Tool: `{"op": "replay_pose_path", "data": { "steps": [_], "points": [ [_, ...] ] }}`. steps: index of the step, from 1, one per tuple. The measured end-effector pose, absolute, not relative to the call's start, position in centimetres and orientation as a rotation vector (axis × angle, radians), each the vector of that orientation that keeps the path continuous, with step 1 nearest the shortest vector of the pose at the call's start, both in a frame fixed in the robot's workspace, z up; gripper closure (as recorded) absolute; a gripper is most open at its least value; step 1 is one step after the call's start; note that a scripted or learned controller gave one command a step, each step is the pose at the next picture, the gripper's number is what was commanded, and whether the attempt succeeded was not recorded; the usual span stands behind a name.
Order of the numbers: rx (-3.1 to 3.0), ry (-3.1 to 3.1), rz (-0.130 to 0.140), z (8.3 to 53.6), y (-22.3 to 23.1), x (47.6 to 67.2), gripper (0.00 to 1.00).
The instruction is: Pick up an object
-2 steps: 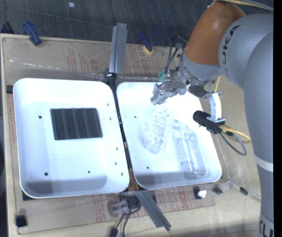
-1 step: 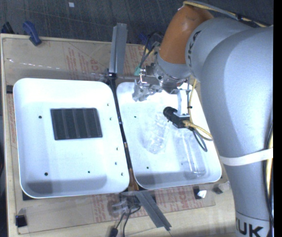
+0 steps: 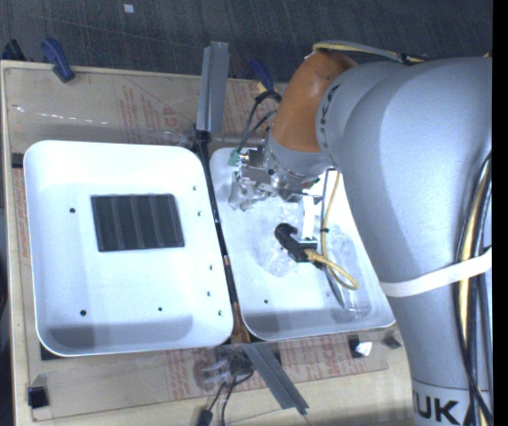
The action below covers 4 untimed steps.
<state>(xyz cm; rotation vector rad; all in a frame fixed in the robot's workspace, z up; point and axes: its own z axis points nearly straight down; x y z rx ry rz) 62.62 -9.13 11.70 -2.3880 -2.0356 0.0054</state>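
The claw (image 3: pixel 247 185) hangs in the right bin (image 3: pixel 307 328), apart or together I cannot tell; the arm (image 3: pixel 414 149) shows "UK".

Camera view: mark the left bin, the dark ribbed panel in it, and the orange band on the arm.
left bin (image 3: pixel 67 273), camera view, bare white floor toward the view's lower left.
dark ribbed panel (image 3: pixel 137 222), camera view, its middle.
orange band (image 3: pixel 303 105), camera view, middle of its lit face.

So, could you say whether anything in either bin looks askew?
Nothing stands out: the dark ribbed panel lies square in the left bin; clear items in the right bin are too faint to judge.
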Motion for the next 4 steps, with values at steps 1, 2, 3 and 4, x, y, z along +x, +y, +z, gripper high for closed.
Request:
{"op": "replay_pose_path", "data": {
  "steps": [1, 2, 3, 4],
  "points": [
    [-2.403, -2.031, 0.01, 11.9, -9.9, 62.6, 0.0],
    [-2.461, -1.95, 0.001, 21.7, -10.0, 62.3, 0.0],
    [-2.649, -1.688, 0.001, 28.3, -18.0, 65.7, 0.0],
    [-2.879, -1.244, 0.007, 21.5, -19.0, 60.4, 0.0]
  ]
}}
